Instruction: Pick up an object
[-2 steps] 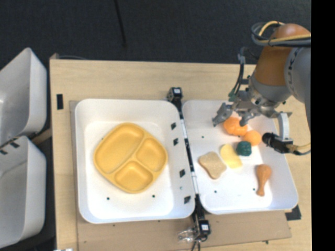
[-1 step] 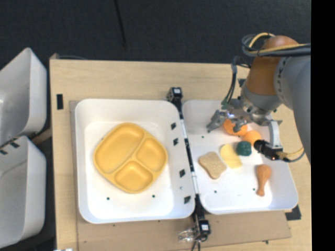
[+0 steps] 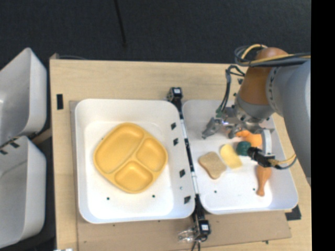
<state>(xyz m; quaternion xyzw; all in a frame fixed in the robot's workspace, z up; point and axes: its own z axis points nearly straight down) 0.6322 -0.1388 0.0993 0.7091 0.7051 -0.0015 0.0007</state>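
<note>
Starting nearest you, the orange toy drumstick [image 3: 263,180], tan bread-slice toy [image 3: 212,164] and pale yellow block [image 3: 230,156] all lie unlifted in the right white bin [image 3: 235,205], while farther back the tool [image 3: 224,125] hovers open, holding nothing.

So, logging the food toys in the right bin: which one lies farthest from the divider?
The long orange drumstick-shaped toy, by the bin's outer edge; tan bread slice and pale yellow block lie nearer the divider.
</note>
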